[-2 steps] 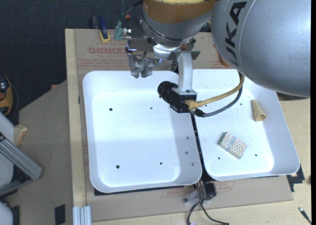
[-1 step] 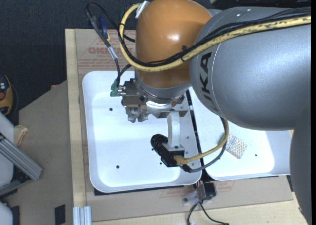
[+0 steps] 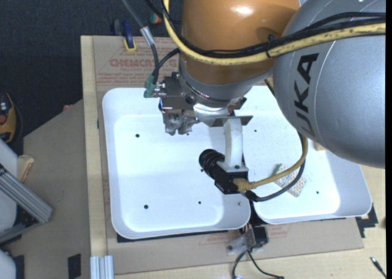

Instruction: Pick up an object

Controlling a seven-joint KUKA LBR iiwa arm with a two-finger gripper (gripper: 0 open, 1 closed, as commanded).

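Gripper hanging over upper part of left bin, fingertips pointing down near bin floor; can't tell open vs closed, nothing visibly between them. Only candidate obj showing: small pale mesh-like scrap lying in right bin, near its front-left area, partly behind yellow cable. Lying well apart from gripper, toward right and front, across divider between bins. Long axis unclear, too small. Likely needing sideways travel into right bin before descending.

2 bins sit side by side on the counter: the left bin and the right bin, touching along their inner edges. The arm hangs over both, its gripper above the left bin's rear part.
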